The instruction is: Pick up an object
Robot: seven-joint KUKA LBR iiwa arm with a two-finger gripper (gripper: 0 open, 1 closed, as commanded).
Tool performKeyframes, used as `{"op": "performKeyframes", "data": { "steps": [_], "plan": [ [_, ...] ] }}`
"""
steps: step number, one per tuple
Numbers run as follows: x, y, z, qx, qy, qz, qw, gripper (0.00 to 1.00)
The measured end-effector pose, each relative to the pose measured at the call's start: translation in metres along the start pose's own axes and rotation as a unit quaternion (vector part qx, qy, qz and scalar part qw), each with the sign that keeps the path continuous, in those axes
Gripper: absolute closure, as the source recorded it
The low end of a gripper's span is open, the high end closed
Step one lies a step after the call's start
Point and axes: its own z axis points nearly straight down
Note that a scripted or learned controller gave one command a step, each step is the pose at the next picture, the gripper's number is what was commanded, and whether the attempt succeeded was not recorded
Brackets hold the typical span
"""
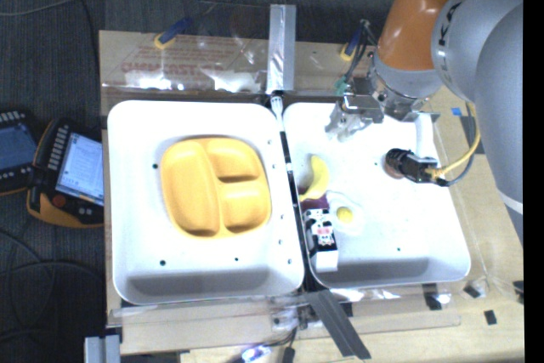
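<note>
The hand (347,121) hangs over the far part of the right bin (425,255), close to that bin's back wall and a little right of the divider between the two bins. Its metal fingers point down and toward the camera's left, and nothing sits between them; whether they are spread or closed cannot be told from this angle.

The things to pick lie nearer the camera than the hand, along the left side of the right bin. A yellow banana-shaped piece (318,174) rests just beside the divider, below and slightly left of the hand and apart from it. Nearer still, a small white dish with a yellow centre (344,216) sits on the bin floor, and touching its left side is a small black-and-white box (321,231) that leans against the bin's left wall.

The left bin (136,259) holds a yellow divided tray (214,185), lying flat in the middle with three compartments facing up.

Behind the bins, a sheet of crumpled clear plastic (195,64) lies on the bench (115,42).
</note>
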Motion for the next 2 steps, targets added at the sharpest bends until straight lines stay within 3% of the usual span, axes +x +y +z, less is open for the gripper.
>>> {"op": "performKeyframes", "data": {
  "steps": [1, 2],
  "plan": [
    [0.000, 0.000, 0.000, 0.000, 0.000, 0.000, 1.0000, 0.00],
    [-0.045, -0.003, 0.105, 0.001, 0.000, -0.134, 0.9910, 0.00]
  ]
}}
